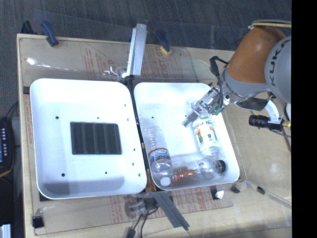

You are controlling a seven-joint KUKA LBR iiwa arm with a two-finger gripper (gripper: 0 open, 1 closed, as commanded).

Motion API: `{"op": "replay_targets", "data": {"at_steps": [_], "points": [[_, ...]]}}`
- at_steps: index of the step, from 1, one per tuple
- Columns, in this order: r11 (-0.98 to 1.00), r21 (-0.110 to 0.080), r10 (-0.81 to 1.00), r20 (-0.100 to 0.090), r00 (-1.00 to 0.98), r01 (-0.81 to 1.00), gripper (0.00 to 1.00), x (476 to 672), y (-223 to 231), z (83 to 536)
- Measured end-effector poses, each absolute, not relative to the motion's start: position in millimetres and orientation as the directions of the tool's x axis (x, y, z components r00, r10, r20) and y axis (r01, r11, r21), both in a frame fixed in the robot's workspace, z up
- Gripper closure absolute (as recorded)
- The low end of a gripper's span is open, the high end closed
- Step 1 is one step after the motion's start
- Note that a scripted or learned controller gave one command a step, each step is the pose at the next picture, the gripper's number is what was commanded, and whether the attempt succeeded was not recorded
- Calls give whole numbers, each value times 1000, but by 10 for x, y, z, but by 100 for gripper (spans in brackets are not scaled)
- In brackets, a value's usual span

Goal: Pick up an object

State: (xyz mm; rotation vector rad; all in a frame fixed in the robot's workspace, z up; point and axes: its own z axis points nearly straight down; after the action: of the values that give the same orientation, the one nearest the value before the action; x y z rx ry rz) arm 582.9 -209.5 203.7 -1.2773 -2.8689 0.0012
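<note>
My gripper (192, 117) hangs over the right bin (163, 95), near its right side, just above the top end of a white bottle with a green and orange label (206, 134). Its fingers point down and to the left, with nothing seen between them. A clear plastic water bottle (156, 150) lies along the bin's left wall. Another clear bottle with a black cap (195, 171) lies across the bin's near edge.
The left bin (44, 133) holds a dark ribbed rectangular piece (95, 138). A metal bar (136, 48) stands behind the divider between the bins. Blue clamps (48, 32) grip the bench's far edge. The arm's orange band (252, 53) is at the upper right.
</note>
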Motion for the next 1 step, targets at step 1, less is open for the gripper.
{"op": "replay_targets", "data": {"at_steps": [1], "points": [[685,-2,729,2,-685,729,0,5975,-2099,1678]]}}
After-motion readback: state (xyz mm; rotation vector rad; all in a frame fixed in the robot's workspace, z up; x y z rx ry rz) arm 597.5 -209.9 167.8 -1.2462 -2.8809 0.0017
